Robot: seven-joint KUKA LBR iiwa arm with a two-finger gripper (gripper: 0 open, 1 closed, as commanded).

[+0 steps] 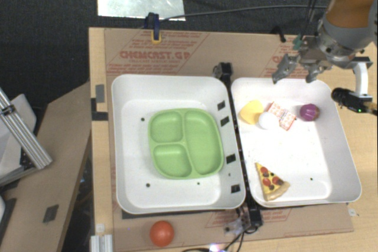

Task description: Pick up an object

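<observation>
In the camera view we see the grey arm with its orange band coming in at the upper right of the frame, and its two-finger gripper hangs above the upper edge of the right-hand shallow white bin. We see its two dark fingers spread apart, with nothing between them and nothing touched.

Below the gripper, in the upper part of the right bin, lie a yellow rounded piece, a white ball touching it, a small red-and-white box just beside the ball, and a purple round object a little further right. All four sit apart from the fingers. A toy pizza slice with red spots lies near the lower edge of the same bin, well apart from the gripper.

In the left white bin we see a light green divided tray. An orange ball rests on the brown worktop at the lower left, outside both bins.
</observation>
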